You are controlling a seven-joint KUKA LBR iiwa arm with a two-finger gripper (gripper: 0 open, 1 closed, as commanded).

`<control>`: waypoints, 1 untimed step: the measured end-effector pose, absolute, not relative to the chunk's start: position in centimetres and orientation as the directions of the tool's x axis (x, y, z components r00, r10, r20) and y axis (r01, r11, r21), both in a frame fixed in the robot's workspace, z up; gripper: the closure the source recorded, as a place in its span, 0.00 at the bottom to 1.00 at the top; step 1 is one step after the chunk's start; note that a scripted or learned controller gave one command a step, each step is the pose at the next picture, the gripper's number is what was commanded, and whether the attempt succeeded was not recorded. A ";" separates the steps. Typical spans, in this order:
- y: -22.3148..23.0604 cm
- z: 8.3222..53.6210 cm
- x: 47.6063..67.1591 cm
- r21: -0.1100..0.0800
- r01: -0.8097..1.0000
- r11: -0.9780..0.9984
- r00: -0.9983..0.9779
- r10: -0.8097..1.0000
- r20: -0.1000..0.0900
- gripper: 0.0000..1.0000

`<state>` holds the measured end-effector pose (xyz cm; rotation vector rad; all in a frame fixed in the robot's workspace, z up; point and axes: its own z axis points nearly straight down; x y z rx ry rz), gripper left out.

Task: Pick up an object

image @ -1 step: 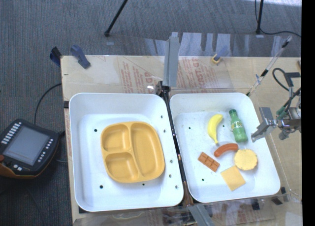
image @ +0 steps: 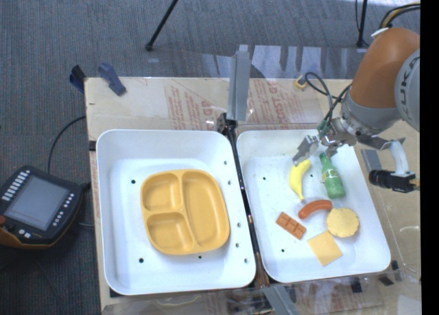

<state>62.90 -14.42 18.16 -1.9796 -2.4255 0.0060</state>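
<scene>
My gripper (image: 317, 149) hangs over the far part of the right bin (image: 274, 142), its fingers spread apart with nothing between them. Just below it lie a yellow banana (image: 297, 178) and a green bottle (image: 333, 177), side by side. Further toward the front are a red sausage (image: 315, 208), a brown waffle piece (image: 291, 225), a round yellow cookie (image: 342, 222) and a yellow cheese slice (image: 324, 248). The gripper touches none of them.
The left bin (image: 116, 162) holds a yellow divided plate (image: 184, 211). A grey post (image: 239, 90) stands behind the seam between the bins. A teach pendant (image: 34, 204) lies on the floor at left. A black fitting (image: 391, 179) sits right of the right bin.
</scene>
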 end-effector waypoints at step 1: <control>-15.8 8.4 62.5 -0.005 0.987 0.158 -0.158 0.987 0.003 0.00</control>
